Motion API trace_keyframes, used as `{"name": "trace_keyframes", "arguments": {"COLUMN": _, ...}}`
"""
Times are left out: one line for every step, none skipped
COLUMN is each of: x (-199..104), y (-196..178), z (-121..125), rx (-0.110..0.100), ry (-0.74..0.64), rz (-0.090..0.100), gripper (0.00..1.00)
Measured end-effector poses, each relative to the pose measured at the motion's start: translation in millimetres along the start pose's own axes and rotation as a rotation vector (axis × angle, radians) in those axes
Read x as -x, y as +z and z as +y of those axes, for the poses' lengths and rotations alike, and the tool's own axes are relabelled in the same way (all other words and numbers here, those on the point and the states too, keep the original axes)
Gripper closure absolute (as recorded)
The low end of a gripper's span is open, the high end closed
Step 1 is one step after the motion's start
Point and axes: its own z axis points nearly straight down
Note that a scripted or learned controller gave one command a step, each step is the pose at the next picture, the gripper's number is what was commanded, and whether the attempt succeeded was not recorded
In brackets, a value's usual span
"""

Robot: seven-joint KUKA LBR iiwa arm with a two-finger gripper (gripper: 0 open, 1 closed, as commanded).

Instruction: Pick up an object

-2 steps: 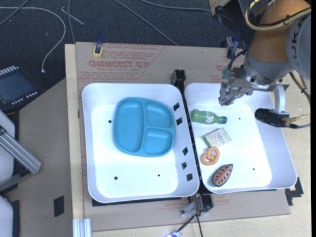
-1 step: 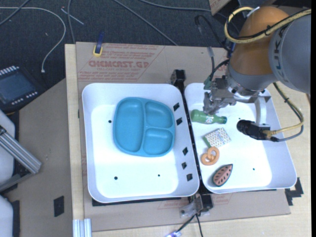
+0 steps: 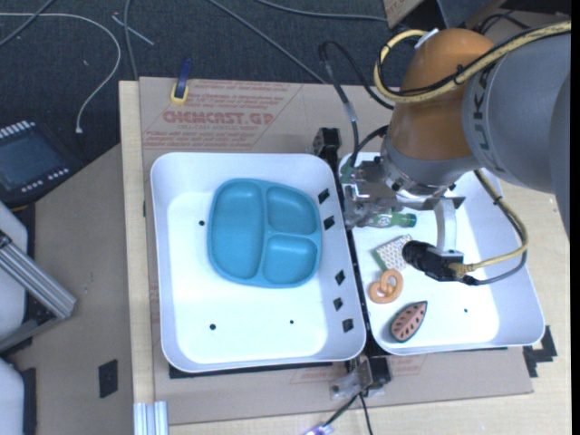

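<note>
Nearest you, at the front of the right bin [image 3: 494, 308], lies a brown oval piece [image 3: 410, 321] with an orange edge. Just beyond it is an orange pretzel-shaped ring [image 3: 385, 287], close by but not clearly touching. Behind that you'll see a small patterned card [image 3: 391, 252]. In the left bin [image 3: 245, 326] a blue divided plate [image 3: 265, 232] lies flat, roughly central. Farther back on the right, a small green item [image 3: 400, 217] sits right by the gripper [image 3: 372, 208], which hangs low over the bin's inner far corner. You cannot tell whether the gripper is open or closed (the wrist hides too much), nor whether it touches the green item. Beyond the bins lies cardboard [image 3: 217, 114] with red lettering, then loose cables [image 3: 86, 12] on the dark floor.
</note>
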Motion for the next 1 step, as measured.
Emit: {"name": "trace_keyframes", "arguments": {"x": -53.9, "y": -10.9, "z": -26.1, "rx": 0.001, "ry": -0.001, "rz": 0.000, "gripper": 1.00}}
